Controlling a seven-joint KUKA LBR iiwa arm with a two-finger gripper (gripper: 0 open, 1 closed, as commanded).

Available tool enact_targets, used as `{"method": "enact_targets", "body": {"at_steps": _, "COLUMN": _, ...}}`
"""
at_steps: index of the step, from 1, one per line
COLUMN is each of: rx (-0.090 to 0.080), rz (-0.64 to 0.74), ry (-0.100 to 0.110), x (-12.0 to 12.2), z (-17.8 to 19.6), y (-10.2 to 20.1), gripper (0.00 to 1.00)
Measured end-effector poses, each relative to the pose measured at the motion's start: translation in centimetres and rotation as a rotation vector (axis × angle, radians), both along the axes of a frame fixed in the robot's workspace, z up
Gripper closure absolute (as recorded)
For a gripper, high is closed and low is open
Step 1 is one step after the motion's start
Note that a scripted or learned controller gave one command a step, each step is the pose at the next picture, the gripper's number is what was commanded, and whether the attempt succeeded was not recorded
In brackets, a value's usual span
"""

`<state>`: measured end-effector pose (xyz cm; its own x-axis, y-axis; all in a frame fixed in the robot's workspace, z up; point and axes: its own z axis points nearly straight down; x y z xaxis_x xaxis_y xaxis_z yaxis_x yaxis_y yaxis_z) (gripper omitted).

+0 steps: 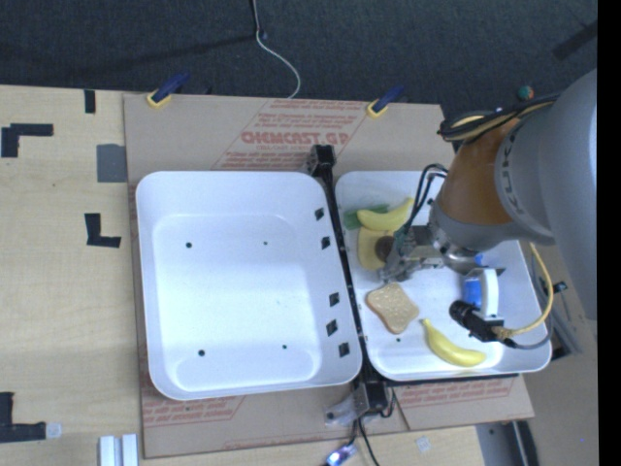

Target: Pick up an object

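Legible text, one item: red print on the brown cardboard sheet (291,134) under the bins, which I read as "CHEMCAST", upside down from my view. Similar red print along the sheet's lower edge I cannot make out. On the blue-and-white item (480,289) I read nothing.

A robotics lab: a cardboard-covered bench (291,134) with clamps (167,87), black tape markers (97,229) and loose cables (277,51).

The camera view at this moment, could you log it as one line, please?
gripper low in right bin | beside yellow item | slice of bread, banana loose
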<state>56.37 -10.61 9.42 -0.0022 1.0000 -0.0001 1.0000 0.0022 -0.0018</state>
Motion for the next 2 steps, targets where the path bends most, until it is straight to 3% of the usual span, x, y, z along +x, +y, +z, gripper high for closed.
{"method": "enact_targets", "body": {"at_steps": 1, "rx": 0.0, "rz": 0.0, "ry": 0.001, "x": 0.0, "z": 0.0, "y": 0.0, "gripper": 0.0}}
{"method": "enact_targets", "body": {"at_steps": 2, "rx": -0.001, "rz": 0.002, "ry": -0.005, "x": 7.2, "z": -1.0, "y": 0.9, "gripper": 0.0}}
